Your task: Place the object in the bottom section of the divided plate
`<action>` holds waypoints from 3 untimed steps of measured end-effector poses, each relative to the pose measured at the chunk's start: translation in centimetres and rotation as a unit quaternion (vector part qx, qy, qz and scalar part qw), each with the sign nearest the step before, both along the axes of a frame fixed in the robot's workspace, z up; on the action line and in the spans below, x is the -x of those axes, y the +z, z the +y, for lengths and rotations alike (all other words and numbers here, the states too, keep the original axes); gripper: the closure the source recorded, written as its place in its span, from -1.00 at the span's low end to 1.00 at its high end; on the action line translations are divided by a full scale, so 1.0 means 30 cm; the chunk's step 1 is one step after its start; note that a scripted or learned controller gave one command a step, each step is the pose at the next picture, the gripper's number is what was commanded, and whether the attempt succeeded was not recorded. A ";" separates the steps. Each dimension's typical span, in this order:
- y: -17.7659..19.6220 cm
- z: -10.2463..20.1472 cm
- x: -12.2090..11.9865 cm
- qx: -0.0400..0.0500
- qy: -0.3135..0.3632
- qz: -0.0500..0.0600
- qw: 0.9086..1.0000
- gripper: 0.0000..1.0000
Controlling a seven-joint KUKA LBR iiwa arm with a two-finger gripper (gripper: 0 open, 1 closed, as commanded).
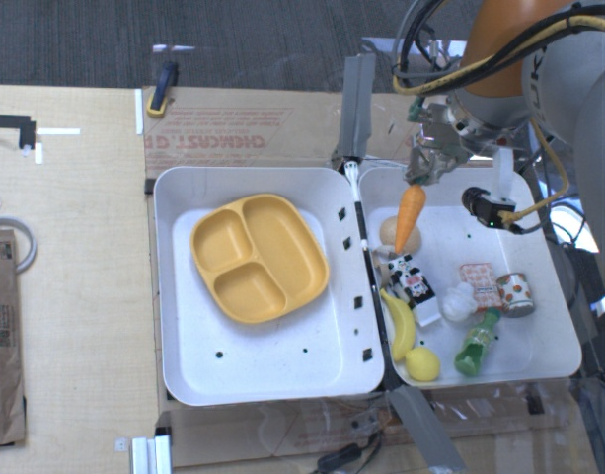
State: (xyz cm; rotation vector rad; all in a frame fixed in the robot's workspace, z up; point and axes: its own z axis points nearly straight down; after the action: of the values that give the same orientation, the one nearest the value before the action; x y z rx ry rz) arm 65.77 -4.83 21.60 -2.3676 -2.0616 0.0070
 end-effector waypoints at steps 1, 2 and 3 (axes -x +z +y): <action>-0.092 -0.080 -0.005 0.000 -0.029 0.000 1.000 1.00; -0.044 0.219 -0.004 0.000 0.044 -0.001 0.999 1.00; 0.452 0.037 -0.009 0.001 0.085 -0.001 0.996 1.00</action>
State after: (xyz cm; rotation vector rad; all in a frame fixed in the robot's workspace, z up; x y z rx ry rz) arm 66.04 -3.71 35.15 -2.1855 -2.2565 0.0072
